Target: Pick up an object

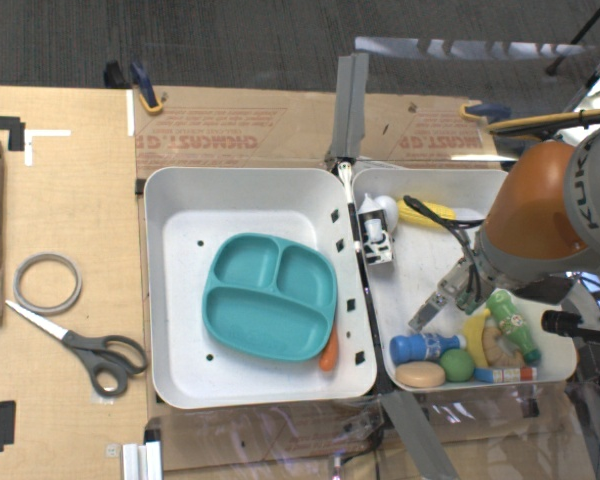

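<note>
The right bin (420, 268) kept bare floor across its middle and left, with its things crowded along the near wall. The arm (535, 213) reached in from the right, its gripper (432, 311) slanted down-left over that bare floor, just above a blue bottle (425, 347); whether the claw was wide or narrow could not be told. A teal plate (270, 296) filled the left bin (170, 268), a carrot (329, 351) at its near-right rim.

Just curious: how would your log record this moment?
arm: over right bin | gripper: above floor, nothing seen held | teal tray: left bin
</note>
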You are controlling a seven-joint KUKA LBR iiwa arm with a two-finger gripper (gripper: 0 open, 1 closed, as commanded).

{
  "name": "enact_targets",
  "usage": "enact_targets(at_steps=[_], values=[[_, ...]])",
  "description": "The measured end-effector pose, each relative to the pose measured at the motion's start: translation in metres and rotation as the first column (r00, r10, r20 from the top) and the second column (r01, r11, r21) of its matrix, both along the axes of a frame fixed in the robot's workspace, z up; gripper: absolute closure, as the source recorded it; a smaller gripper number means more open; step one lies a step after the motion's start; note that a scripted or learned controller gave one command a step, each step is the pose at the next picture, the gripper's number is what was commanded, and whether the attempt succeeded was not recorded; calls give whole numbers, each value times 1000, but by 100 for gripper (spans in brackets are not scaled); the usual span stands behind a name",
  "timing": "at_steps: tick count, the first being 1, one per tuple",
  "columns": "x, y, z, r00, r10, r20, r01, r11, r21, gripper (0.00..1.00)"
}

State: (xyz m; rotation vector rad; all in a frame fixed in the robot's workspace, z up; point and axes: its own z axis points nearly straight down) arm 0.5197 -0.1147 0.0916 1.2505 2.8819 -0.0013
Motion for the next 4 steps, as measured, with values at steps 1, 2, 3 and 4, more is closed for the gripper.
enact_targets(at_steps=[1, 2, 3, 4], values=[[-32, -66, 36, 1000, -20, 2, 20, 1000, 0, 0], [-41, -48, 0, 996, -90, 2, 90, 996, 0, 0], [-40, -48, 9, 996, -88, 4, 88, 996, 0, 100], [-41, 17, 120, 962, -274, 1, 274, 962, 0, 100]])
